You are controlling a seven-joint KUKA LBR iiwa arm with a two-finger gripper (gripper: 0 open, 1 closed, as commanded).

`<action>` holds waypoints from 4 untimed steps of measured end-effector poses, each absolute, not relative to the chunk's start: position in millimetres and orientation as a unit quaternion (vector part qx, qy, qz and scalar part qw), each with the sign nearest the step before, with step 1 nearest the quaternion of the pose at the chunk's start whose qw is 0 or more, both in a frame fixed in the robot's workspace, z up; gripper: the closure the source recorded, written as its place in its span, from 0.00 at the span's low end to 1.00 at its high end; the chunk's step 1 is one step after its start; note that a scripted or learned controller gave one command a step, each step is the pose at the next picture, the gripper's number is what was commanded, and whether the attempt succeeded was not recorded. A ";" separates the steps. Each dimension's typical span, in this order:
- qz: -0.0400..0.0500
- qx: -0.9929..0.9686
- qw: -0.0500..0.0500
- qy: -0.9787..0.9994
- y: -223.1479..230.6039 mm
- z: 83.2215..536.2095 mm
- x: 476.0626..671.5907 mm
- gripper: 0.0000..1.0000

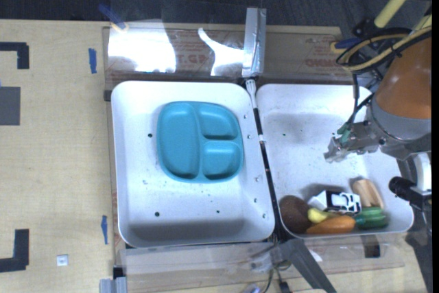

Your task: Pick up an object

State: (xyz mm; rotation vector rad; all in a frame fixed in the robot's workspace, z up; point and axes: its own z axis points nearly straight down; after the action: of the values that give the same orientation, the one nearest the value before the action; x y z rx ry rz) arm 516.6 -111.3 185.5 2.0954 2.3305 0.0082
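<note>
My gripper [341, 145] hangs over the right part of the right bin [295, 113], above and apart from the objects. The angle hides how its tips stand. Along that bin's front wall lies a cluster: a brown round fruit [295, 211], a yellow banana-shaped piece [317, 216], an orange carrot [331, 224], a green piece [372, 218], a tan bread-like roll [366, 191] and a small black-and-white box [341, 201]. Nothing shows between the gripper's tips.
The left bin [137, 209] holds a blue sectioned plate [199, 141]. A metal divider post [253, 44] stands behind the seam between the bins. Yellow and blue cables [363, 44] hang by the arm's orange band [411, 86] at right.
</note>
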 end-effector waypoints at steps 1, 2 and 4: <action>0.001 0.449 0.003 0.894 -131.1 88.1 481.4 1.00; 0.002 0.650 0.002 0.760 -81.5 189.4 541.5 1.00; 0.000 0.556 0.000 0.831 -81.2 228.0 484.8 1.00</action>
State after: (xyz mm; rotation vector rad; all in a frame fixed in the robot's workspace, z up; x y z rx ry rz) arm 484.8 -81.2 228.0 1.7474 2.6115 -0.0007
